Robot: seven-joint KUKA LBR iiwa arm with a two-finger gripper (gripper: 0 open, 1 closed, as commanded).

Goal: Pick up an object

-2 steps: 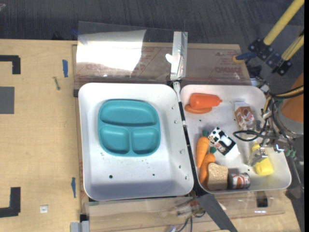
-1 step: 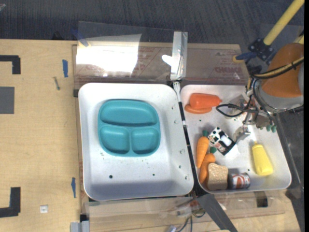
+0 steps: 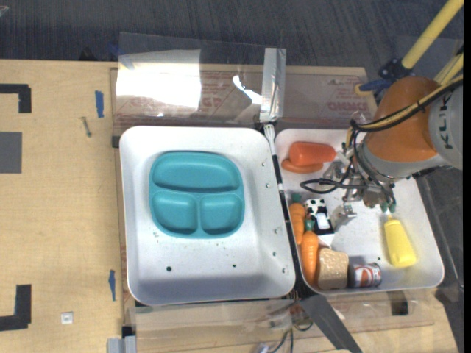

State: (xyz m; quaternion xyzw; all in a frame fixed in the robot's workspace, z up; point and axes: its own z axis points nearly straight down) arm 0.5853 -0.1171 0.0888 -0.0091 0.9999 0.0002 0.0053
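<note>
The right bin [image 3: 427, 271] holds several small things. An orange pepper-like piece [image 3: 309, 154] lies at its back left. Two carrots [image 3: 305, 241] lie along its left wall, with a small black and white toy [image 3: 317, 214] beside them. At the front sit a tan block [image 3: 333, 268] and a small can [image 3: 366, 275]. A yellow bottle [image 3: 399, 242] rests at the right. My gripper [image 3: 353, 197] hangs over the middle of this bin, just right of the black and white toy and left of the yellow bottle. Nothing visible is lifted.
The left bin [image 3: 140, 271] bears a teal divided plate [image 3: 196, 193]. A clear plastic sheet [image 3: 199, 87] stands behind the bins. The wooden bench [image 3: 51, 219] stretches to the left. The arm's orange band [image 3: 401, 123] hangs over the right bin's back edge.
</note>
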